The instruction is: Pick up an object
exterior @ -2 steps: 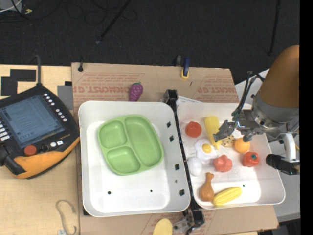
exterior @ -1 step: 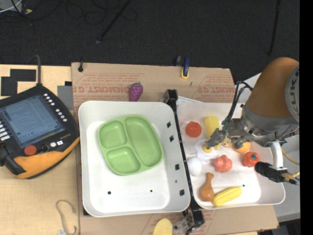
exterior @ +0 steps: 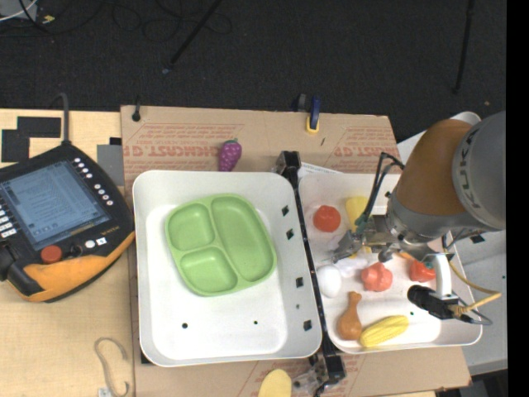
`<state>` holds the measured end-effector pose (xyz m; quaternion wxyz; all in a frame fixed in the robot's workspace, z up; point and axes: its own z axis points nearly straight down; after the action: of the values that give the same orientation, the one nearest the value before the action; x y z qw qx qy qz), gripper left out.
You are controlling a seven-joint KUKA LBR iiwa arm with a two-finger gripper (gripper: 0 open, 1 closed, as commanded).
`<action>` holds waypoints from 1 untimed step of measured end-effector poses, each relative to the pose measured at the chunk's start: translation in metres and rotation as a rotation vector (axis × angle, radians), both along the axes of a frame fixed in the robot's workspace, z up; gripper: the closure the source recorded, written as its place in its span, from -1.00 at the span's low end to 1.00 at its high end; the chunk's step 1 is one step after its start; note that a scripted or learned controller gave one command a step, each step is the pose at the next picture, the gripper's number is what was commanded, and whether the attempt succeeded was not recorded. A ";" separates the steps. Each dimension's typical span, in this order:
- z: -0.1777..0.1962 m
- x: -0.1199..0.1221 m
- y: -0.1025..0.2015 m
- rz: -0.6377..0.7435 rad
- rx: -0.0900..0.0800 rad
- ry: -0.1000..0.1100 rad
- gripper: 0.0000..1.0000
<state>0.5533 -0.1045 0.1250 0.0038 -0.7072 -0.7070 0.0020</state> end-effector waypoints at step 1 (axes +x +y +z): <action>-0.040 -0.001 0.002 0.002 -0.001 -0.003 -1.00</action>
<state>0.5525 -0.1022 0.0849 0.0025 -0.7066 -0.7076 0.0015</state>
